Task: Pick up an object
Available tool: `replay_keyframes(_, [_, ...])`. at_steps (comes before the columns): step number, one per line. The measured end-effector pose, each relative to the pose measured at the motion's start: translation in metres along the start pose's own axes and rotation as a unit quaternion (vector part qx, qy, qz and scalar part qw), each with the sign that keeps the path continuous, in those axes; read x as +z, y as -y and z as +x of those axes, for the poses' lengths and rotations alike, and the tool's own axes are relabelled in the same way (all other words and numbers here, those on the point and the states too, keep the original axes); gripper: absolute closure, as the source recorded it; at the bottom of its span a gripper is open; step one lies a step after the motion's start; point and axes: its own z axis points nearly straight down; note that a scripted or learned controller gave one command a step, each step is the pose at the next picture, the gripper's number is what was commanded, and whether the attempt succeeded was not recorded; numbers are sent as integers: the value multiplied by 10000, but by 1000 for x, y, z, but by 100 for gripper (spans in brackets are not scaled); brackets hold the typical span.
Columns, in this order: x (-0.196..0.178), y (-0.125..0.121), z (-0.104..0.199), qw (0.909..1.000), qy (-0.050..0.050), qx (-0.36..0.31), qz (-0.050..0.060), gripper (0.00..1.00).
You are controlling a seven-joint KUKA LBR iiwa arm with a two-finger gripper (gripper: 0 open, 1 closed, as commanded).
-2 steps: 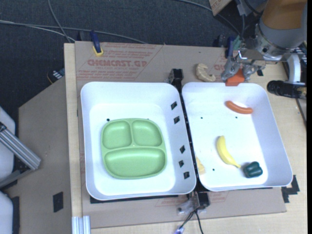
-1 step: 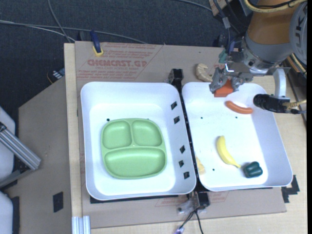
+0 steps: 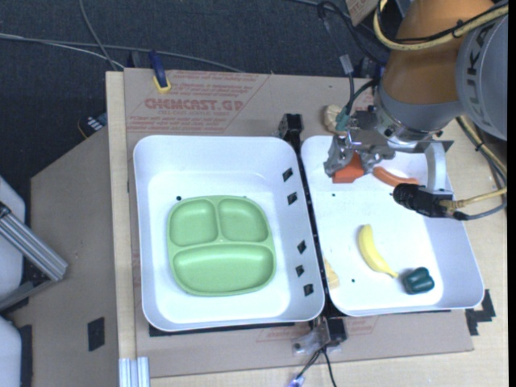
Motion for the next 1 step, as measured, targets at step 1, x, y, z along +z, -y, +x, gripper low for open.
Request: replay_keyframes(1, [22,23,46,10000,2,0,3,100])
